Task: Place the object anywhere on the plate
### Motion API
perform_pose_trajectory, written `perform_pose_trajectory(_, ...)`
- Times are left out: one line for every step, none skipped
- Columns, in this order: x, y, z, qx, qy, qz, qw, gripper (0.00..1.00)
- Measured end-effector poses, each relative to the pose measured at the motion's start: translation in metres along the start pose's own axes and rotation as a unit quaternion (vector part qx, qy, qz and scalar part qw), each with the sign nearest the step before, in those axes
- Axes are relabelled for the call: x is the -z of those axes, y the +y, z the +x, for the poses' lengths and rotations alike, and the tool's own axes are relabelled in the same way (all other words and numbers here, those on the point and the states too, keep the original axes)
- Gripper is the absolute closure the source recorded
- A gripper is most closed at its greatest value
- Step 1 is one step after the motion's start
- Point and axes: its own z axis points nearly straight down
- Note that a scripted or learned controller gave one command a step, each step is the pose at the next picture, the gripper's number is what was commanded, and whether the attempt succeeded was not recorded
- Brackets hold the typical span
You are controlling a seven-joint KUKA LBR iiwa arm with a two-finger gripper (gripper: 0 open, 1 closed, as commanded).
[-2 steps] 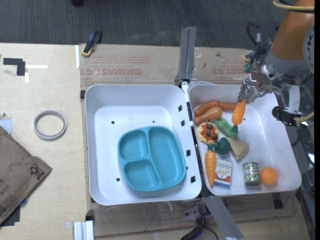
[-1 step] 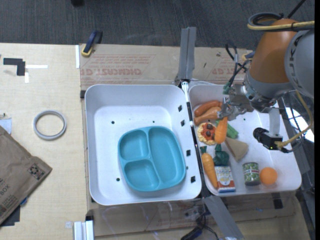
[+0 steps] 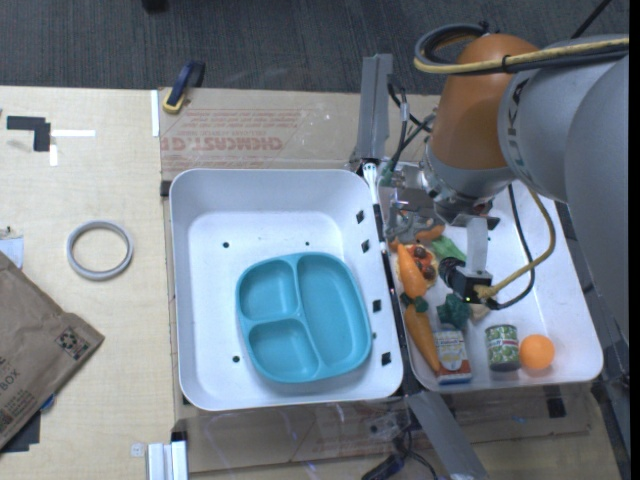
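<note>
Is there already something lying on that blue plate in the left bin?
No, the blue plate shows three bare compartments, while the toy food items, such as the orange ball, all lie in the right bin.

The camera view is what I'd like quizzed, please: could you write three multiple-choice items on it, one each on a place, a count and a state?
1. Where does the blue plate lie?
A. in the left bin
B. in the right bin
C. on the bench

2. How many compartments does the plate have?
A. two
B. three
C. four

3. What lies on the plate?
A. the orange ball
C. a carrot
B. nothing

Answers: 1 A, the plate sits inside the left bin. 2 B, ridges split it into two small sections and one large. 3 B, its surface is bare, while the orange ball and the carrot lie in the right bin under the claw.
</note>
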Motion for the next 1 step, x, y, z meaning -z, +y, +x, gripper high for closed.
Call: perform_pose_trajectory(0.0233,-0.0653,0.0588,0.126,0.000,0.001,0.9920,1.00)
